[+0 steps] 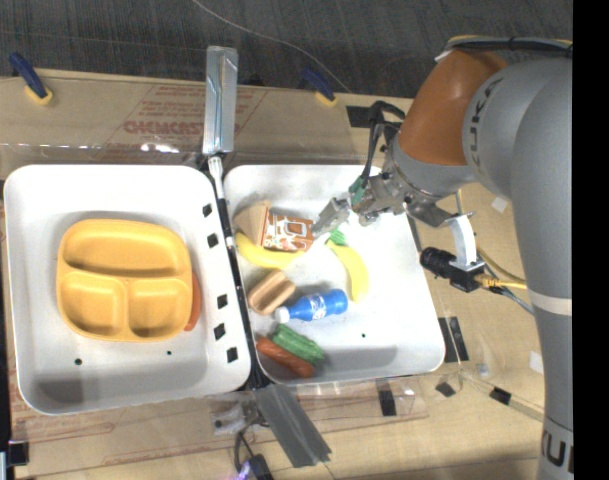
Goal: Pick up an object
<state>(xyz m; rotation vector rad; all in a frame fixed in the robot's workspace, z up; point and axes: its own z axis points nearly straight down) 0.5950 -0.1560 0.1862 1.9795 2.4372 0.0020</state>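
The banana (350, 266) lies in the right bin (409, 313), just below the gripper (336, 212), among a snack packet (286, 232), a hot dog bun (271, 291) and a blue bottle (316, 305). The gripper hangs low, likely lining up a grasp; I cannot tell its fingers' state. A yellow divided tray (124, 278) occupies the left bin (24, 258).

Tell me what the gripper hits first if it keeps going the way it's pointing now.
The gripper points down and left in the right bin. First in that line looks to be the small brown snack box, beside the bananas. Its height above them is unclear from this slanted view.
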